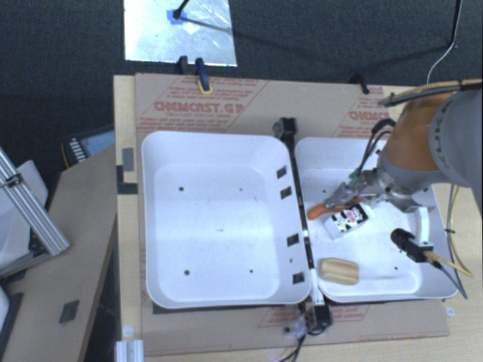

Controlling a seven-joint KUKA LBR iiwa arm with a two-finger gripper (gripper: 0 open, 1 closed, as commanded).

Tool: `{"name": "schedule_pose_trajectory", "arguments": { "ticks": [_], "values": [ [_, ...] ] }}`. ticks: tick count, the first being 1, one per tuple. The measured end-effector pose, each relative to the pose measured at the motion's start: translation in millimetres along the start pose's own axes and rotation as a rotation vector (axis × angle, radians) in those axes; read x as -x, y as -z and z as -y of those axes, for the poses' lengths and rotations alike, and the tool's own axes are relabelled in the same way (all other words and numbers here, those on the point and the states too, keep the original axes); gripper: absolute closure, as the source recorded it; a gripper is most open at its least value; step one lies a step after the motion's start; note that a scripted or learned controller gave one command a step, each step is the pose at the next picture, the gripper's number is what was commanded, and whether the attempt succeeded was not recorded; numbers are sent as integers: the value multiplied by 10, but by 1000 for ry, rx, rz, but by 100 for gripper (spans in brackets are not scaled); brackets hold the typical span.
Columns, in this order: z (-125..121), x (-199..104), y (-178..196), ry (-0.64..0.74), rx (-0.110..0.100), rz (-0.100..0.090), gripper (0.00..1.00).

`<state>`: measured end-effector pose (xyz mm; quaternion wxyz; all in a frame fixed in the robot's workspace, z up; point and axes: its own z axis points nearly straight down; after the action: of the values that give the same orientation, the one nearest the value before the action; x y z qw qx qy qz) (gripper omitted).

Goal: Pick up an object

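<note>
Dark carpet frames a brown board bench carrying two shallow white bins, the left bin and the right bin, as a grey KUKA arm with an orange band reaches down into the right one. Its gripper hangs low over the middle of that bin's floor. From this slanted angle it cannot be told whether it is spread or pressed together.

An orange tapered piece lies right at the gripper's tip, running away from it toward the divider between the bins (whether the two actually touch is not clear). Just beside the gripper on its camera side, touching or almost touching the orange piece, a white tile with coloured spots lies flat and slightly skewed. A tan rounded block rests well apart from the gripper, nearer the camera and close to the bin's front wall.

Judged on looks, the orange piece is the likeliest pick. It seems small, light, probably stiff and a little slippery, and is best taken across its narrow width at the end closest to the gripper. The tile looks thin and flush to the floor, so it would be hard to get under, and its short edges offer the only hold. The tan block looks light and matt, and would suit a pinch across its short axis, though the gripper would first need to travel toward the front wall.
</note>
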<state>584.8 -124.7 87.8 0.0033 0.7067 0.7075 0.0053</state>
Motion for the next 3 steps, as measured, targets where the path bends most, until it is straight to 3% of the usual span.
{"name": "schedule_pose_trajectory", "arguments": {
  "ticks": [1, 2, 3],
  "values": [
    [-181, 337, 702, -1, -2, 7, 0],
    [169, -309, -73, 6, -19, -1, 0],
    [137, -266, 75, 3, -9, 3, 100]
  ]
}}
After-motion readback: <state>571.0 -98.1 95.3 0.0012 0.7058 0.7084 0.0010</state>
